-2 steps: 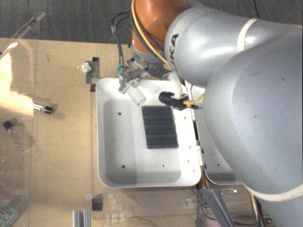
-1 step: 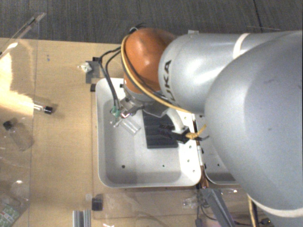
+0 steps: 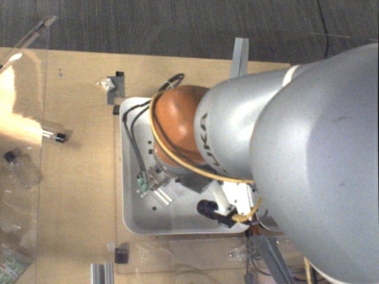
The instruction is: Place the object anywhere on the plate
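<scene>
My grey arm (image 3: pixel 284 158) with its orange band (image 3: pixel 177 123) reaches in from the right and covers most of a white bin (image 3: pixel 127 176). The gripper (image 3: pixel 153 188) hangs low over the bin's left part, close to the bin floor, with a small green piece on its side. A black cable (image 3: pixel 135 144) loops from the wrist down to it. The arm hides the rest of the bin's inside.
A black knob (image 3: pixel 208 210) sticks out under the wrist near the bin's front wall. On the wooden bench (image 3: pixel 77 188) to the left lie a small black-capped tube (image 3: pixel 56 136) and clear plastic pieces (image 3: pixel 21 170). Black brackets (image 3: pixel 121 254) stand at the bin's corners.
</scene>
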Available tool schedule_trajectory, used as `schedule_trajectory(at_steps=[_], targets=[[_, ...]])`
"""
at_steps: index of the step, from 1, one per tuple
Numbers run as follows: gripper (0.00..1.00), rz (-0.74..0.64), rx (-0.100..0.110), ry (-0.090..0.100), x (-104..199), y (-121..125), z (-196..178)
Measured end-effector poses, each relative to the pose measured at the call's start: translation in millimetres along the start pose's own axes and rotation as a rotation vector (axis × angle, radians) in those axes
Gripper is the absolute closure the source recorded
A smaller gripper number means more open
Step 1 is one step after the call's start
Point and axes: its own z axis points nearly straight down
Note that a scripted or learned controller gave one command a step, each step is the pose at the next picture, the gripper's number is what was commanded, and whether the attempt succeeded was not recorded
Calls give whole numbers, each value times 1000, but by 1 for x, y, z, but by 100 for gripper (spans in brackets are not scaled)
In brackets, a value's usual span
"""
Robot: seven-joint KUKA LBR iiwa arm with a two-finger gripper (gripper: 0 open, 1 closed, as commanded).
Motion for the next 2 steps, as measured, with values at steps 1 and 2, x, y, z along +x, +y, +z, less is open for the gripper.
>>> schedule_trajectory(at_steps=[1, 2], targets=[[100, -309, -1, -1, -51, -55, -33], [100, -235, -3, -2, -28, 50, -66]])
